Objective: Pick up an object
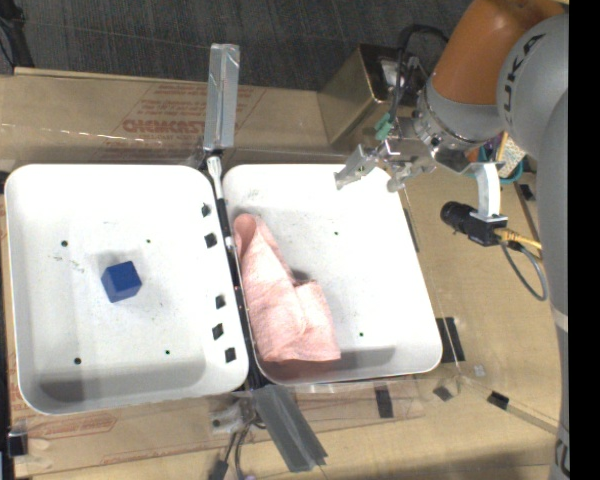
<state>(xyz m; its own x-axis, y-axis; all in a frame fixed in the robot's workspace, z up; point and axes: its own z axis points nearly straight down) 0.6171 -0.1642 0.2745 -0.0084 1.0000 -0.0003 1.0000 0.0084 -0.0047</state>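
Pincer [373, 167] open, holding nothing, at the right bin's [400, 298] one o'clock rim.
Pink cloth [280, 303] lies at seven o'clock; blue cube [122, 280] sits in the left bin [40, 368].

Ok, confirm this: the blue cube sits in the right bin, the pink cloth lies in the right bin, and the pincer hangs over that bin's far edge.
Wrong on the cube. The camera view shows the blue cube in the left bin; the rest stands.

Faint red mirrored lettering on the cardboard sheet [170, 118] behind the left bin [30, 268], not legible, partial "UKA" lettering on the grey arm [540, 68] at right
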